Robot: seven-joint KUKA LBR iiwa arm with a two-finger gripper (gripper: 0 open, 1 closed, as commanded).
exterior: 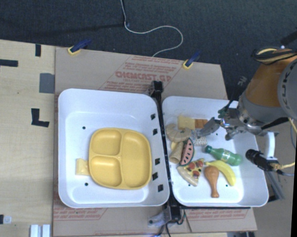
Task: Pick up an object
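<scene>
1. Arm [272,83] comes in from the right, grey with an orange band, wrist over the upper right part of the right bin [254,199].
2. Tool [208,129] hangs low over the top of the right bin, close above the pile of toy food. Fingers point left and down; can't tell if they are wide or narrow, and nothing visibly sits between them.
3. Right bin contents, all loose: green bottle [223,155] lying on its side just below the tool; banana [226,171] under the bottle; chicken drumstick [212,179] beside the banana, touching or nearly so; pizza slice [192,171] left of the drumstick; watermelon slice [188,151] above the pizza; cheese block [185,123] at the top near the tool; some tan bread-like pieces [175,133] by the bin's left wall, kind unclear.
4. Left bin [73,105] holds a yellow divided plate [120,158], flat, about centre. A small pale yellow piece [81,166] pokes out at its left edge.
5. Both bins sit side by side on a cardboard sheet [141,74] on the worktop [15,131]. Blue-yellow clamps [79,46] hold the sheet's top edge.
6. White cable [154,31] loops on the dark floor above.
</scene>
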